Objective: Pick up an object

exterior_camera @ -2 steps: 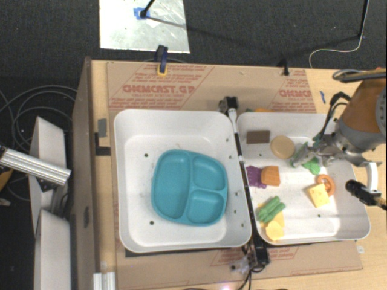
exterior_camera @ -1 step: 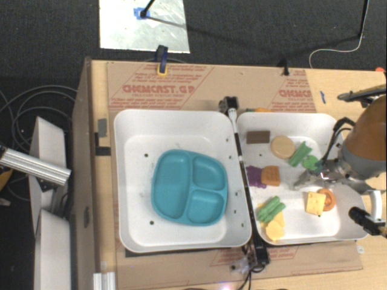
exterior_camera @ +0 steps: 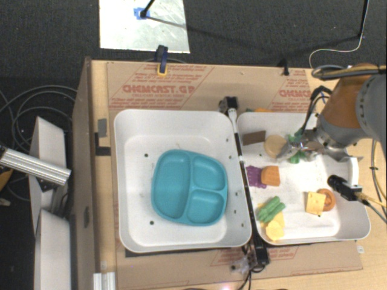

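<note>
- Left bin (exterior_camera: 130,162): 1 teal divided plate (exterior_camera: 189,186) with 3 compartments lies near its middle.
- Right bin (exterior_camera: 354,222): brown block (exterior_camera: 253,137) and tan round piece (exterior_camera: 275,145) at the far left; purple toy (exterior_camera: 253,176), orange cube (exterior_camera: 270,175), green piece (exterior_camera: 270,209) and yellow piece (exterior_camera: 276,228) nearer; cheese wedge (exterior_camera: 314,203) right.
- Gripper (exterior_camera: 297,148) is low beside the tan piece, a green object at its tip; whether it is open or closed cannot be told.

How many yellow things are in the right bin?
2: a cheese wedge near the right side, and a yellow piece at the front edge. Others may hide under the arm.
</note>
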Controlling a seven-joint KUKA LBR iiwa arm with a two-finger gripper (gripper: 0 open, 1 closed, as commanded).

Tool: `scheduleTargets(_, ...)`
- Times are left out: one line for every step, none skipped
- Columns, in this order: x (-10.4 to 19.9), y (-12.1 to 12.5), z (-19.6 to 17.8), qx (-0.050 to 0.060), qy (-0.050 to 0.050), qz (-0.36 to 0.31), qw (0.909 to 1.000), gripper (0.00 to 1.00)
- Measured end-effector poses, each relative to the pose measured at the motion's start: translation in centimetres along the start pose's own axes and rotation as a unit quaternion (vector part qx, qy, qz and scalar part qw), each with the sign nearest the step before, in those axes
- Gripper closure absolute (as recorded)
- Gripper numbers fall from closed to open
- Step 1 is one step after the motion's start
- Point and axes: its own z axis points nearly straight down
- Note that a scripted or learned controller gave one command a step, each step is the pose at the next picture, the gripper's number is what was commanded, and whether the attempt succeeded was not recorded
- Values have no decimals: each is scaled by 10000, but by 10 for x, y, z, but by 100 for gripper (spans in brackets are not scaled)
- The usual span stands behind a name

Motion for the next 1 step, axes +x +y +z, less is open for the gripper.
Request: scheduleTargets(57,41,0,13,2,-5,10000,0)
